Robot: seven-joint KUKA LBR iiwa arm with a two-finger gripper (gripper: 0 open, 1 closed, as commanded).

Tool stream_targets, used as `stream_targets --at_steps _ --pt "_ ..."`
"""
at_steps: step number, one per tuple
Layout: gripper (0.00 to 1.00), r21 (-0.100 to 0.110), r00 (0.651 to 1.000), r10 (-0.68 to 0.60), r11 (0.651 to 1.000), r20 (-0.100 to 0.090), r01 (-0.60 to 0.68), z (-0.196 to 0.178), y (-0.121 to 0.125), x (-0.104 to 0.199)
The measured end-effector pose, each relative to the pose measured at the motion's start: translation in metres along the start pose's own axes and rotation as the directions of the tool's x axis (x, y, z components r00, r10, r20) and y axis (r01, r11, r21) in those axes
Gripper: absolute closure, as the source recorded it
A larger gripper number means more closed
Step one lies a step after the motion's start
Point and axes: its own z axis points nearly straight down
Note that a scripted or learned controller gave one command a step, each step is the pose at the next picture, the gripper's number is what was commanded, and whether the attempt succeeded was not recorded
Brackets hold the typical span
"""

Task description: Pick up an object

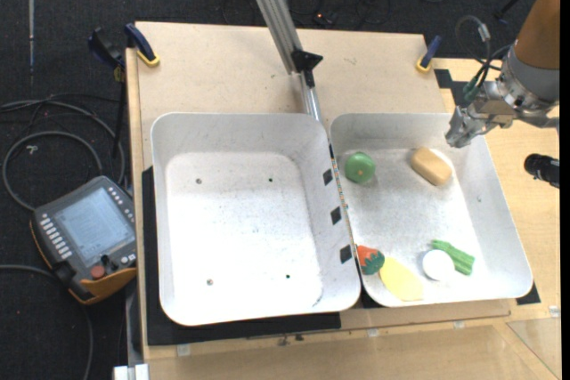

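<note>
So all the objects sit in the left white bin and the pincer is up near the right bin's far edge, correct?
Not quite. The camera view shows the round green ball, tan oval block and the other pieces in the right white bin, not the left. The pincer is indeed near that bin's far edge.

Even, bright overhead light washed the white bins (240,147) with soft shadows; the frame looked slightly grainy, dark floor (62,31) upper left.
</note>
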Motion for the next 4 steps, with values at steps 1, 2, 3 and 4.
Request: stream_targets --at_steps 1,2,3,4 --pt "1.0 0.004 1.0 0.0 1.0 -0.001 0.0 -0.026 0.001 0.0" --pt "1.0 0.007 1.0 -0.006 1.0 -0.005 0.006 -0.029 0.007 0.061" --pt "1.0 0.011 1.0 -0.005 1.0 -0.005 0.005 -0.015 0.002 0.114" --pt "1.0 0.011 1.0 -0.005 1.0 -0.005 0.005 -0.001 0.0 0.166"
